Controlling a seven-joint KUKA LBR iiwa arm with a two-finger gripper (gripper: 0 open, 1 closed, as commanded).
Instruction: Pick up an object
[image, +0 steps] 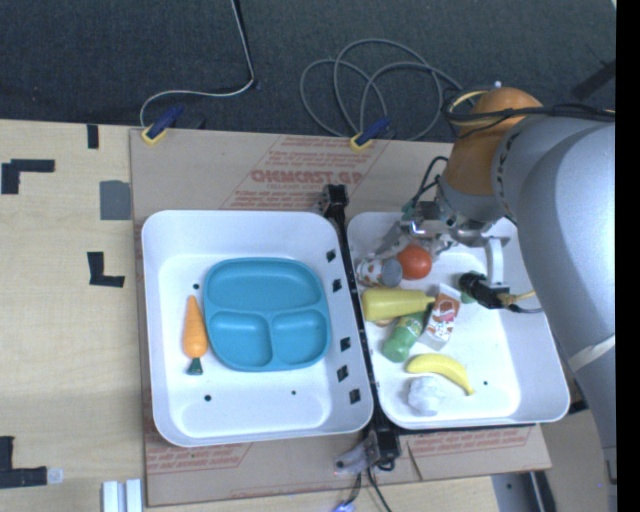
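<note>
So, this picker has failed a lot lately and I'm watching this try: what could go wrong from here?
1. The claw is over a tight cluster: the red tomato sits close to the yellow corn and the green bottle, so it may nudge neighbours or catch two things.
2. The round tomato could roll away from a pinch.
3. The claw works close to the right bin wall by the divider, so it might bump it.

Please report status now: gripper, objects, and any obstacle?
Gripper low over right bin, beside tomato. Nothing seen held. Banana, green bottle crowded nearby. Carrot, blue tray in left bin.
</note>
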